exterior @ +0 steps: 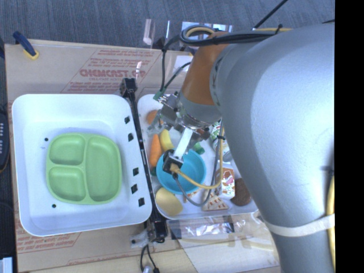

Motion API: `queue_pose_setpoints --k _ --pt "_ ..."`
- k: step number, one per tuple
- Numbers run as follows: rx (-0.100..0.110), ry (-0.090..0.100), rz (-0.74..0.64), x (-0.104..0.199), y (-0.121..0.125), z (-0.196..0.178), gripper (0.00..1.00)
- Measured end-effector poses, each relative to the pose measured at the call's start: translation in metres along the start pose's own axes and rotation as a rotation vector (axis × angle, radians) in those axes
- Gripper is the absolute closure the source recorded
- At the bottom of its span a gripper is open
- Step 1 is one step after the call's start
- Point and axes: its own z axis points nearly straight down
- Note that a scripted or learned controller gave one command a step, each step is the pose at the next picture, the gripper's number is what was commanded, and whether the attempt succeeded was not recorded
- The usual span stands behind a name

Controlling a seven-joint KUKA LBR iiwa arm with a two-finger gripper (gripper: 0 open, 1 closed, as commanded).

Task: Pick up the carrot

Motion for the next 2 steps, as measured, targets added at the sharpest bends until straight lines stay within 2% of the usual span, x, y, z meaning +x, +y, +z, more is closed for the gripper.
queue_pose_setpoints --k 2 --pt "0.001 -0.001 -0.001 -0.0004 -0.0004 0.0003 0.00"
